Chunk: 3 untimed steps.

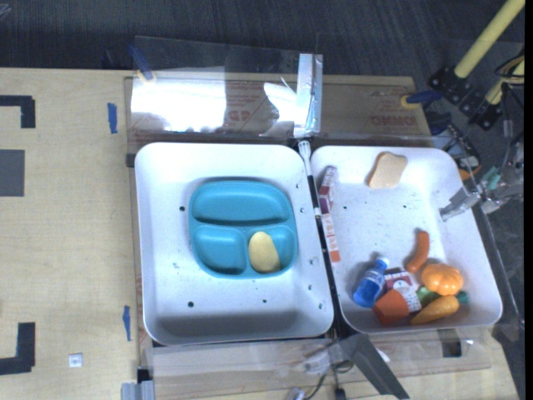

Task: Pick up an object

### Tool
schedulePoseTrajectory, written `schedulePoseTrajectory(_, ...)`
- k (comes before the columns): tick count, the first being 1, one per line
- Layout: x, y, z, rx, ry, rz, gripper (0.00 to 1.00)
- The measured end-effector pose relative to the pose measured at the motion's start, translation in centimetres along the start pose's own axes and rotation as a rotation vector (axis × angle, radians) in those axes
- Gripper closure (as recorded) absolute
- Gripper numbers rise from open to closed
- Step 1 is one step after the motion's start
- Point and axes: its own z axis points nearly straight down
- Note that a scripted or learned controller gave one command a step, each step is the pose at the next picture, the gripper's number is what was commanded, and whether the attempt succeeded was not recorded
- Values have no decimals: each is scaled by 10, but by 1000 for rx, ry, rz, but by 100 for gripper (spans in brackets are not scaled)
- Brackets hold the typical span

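The right bin [358, 215] holds a pile at its near right corner: an orange fruit [441, 278], a reddish sausage [419, 251], a blue bottle [370, 283], a red piece [391, 306] and an orange carrot-like piece [436, 309]. A tan bread-like slice [387, 171] lies alone near the bin's far edge. My gripper [463, 202] hangs at the right rim of this bin, above and to the right of the pile. It is small in the camera view and nothing is visibly held in it.
In the left bin [158, 182] stands a blue divided tray [237, 207] with a yellow egg-shaped object [264, 252] in its near right compartment. A labelled strip [326, 211] lies along the divider between the bins. Clear plastic sheeting [225, 98] stands behind the bins.
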Motion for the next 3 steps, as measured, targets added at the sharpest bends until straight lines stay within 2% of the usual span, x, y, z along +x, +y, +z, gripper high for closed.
schedulePoseTrajectory(1, 6, -12, 83, -4, 3, 91, 0)
schedulePoseTrajectory(2, 30, -11, 130, -2, -1, 25, 0)
schedulePoseTrajectory(3, 29, -9, 118, -9, -4, 27, 100)
